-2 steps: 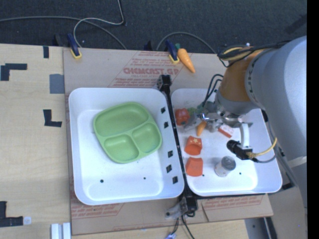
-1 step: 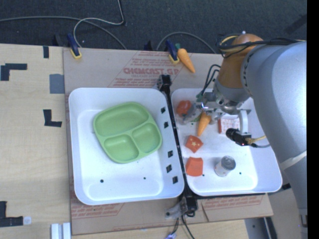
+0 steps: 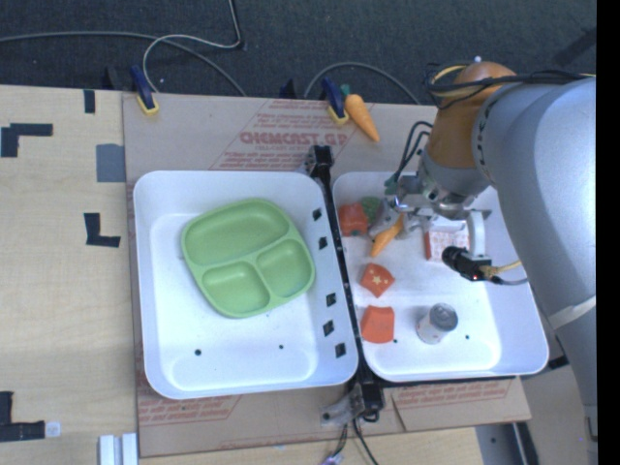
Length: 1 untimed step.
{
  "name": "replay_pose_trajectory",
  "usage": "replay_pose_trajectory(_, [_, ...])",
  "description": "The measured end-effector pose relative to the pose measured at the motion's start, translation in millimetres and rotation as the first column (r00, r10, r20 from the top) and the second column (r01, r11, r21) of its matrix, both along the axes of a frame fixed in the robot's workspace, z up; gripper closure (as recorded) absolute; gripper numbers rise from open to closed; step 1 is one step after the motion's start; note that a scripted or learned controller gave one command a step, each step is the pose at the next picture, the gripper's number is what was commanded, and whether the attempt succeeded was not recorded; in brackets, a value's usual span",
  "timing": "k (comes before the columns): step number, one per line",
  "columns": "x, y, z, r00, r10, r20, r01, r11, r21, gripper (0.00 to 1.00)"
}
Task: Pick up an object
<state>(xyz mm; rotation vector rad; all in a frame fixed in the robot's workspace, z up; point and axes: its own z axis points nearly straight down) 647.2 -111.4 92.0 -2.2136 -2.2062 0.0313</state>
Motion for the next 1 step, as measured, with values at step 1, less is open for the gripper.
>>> replay_pose_trajectory(1, [-48.3, 62.6, 92.6, 1.000, 0.006, 0.025, -0.006, 1.000, 0.004, 1.00])
